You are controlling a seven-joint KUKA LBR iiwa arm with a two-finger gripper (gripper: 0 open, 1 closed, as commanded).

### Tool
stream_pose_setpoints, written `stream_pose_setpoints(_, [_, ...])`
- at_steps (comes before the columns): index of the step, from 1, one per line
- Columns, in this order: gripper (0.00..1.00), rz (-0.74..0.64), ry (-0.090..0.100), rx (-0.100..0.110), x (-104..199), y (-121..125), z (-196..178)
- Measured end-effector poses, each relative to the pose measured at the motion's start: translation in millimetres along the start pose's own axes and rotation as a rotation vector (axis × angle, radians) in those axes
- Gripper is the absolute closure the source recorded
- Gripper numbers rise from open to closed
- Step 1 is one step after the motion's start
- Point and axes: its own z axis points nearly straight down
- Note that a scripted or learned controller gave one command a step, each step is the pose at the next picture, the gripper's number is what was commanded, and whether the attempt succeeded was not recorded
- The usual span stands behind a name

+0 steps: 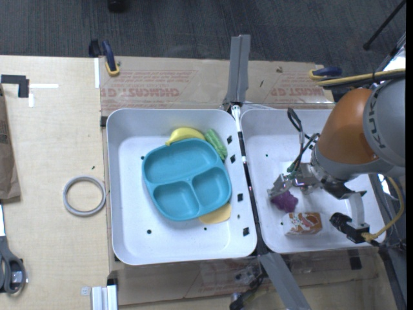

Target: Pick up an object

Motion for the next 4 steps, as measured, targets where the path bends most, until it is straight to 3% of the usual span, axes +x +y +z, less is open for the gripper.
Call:
stream_pose_setpoints(1, [0.0, -0.146, 0.0, 0.0, 3, -20, 0])
stream_pose_setpoints(2, [1.0, -0.141, 0.0, 0.0, 2, -19, -8])
stream_pose_setpoints(3, [1.0, -0.075, -0.001, -0.003, -70, -54, -55])
stream_pose_setpoints(4, [0.0, -0.076, -0.001, -0.003, -70, -54, -55])
